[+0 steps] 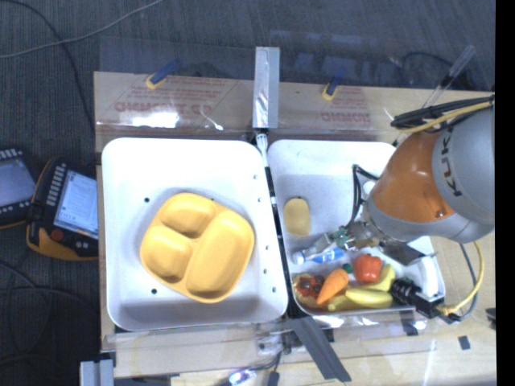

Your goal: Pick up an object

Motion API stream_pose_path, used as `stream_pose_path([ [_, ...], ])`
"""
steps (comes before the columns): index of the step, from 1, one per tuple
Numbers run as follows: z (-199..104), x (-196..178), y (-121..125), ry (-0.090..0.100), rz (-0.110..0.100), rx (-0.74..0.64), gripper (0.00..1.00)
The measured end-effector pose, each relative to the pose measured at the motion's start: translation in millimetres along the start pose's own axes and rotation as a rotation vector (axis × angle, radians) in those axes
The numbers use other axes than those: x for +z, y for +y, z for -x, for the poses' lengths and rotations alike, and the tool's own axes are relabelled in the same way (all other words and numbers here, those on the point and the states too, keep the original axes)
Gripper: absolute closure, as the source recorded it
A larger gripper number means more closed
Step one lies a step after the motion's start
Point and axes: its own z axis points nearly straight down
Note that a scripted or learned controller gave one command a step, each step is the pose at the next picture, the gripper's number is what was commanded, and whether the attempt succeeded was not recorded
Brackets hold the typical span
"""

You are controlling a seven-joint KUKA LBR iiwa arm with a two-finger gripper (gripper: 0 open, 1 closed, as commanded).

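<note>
We take the yellow divided tray (pixel 198 246) as our landmark: a smooth, glossy moulded plastic dish with three rounded compartments, lying tilted in the left bin (pixel 129 167), a shallow white tub with rounded corners.

To the right of the tray, across the rims where the tubs meet, lies the right bin (pixel 322 163). Nearest the tray in it we see a small pale yellow rounded block (pixel 297 215), matte like a sponge. Further right and lower, a heap of toy-like plastic items crowds that bin's near corner: an orange carrot (pixel 331 286) with a tapered shape, a shiny red tomato-like ball (pixel 367 268), a curved yellow banana (pixel 368 297), a dark reddish round piece (pixel 305 284) and a white-and-blue tube (pixel 323 256) lying flat.

The arm (pixel 434 187), smooth grey metal with a glossy orange band, reaches over the right bin, well away from the tray. Its gripper (pixel 352 237) hangs just above the tube and the tomato-like ball; we cannot tell how the jaws stand, as the wrist hides them.
</note>
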Motion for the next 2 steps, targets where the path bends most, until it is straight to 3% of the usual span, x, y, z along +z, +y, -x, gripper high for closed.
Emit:
stream_pose_path([
  [1, 25, -43, -19, 0.003, -0.037, -0.130, 1.00],
  [2, -21, -68, 61, 0.000, -0.038, -0.060, 1.00],
])
